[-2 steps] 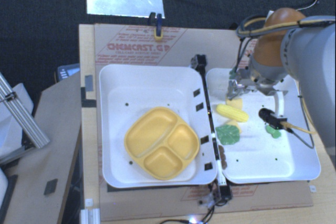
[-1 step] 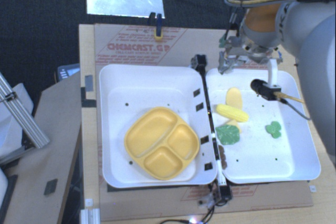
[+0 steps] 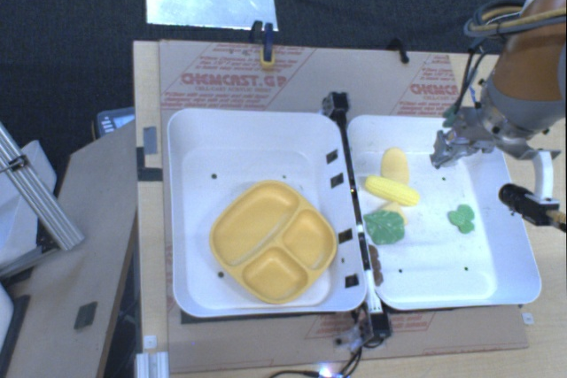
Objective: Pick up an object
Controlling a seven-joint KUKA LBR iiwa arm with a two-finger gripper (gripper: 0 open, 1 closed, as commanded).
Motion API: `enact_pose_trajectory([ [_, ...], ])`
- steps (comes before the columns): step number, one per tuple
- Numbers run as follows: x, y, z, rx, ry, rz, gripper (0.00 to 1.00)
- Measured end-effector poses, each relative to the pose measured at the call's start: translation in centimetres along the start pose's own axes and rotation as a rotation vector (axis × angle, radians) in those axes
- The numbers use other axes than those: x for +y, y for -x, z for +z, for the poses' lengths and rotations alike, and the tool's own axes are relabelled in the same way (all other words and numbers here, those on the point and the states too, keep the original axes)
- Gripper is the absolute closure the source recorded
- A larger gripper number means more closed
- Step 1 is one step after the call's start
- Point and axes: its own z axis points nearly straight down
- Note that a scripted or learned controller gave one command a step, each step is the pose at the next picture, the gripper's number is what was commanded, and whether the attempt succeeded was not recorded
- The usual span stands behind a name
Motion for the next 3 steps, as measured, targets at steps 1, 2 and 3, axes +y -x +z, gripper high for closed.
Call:
enact_pose_trajectory([
  [1, 1.3, -1.7, 12.4, -0.004, 0.029, -0.008, 1.0],
  [2, 9.6, -9.3, -0.2, 0.004, 0.023, -0.022, 1.0],
  [3, 8.8, -23.3, -0.4, 0.01, 0.005, -0.026, 1.0],
])
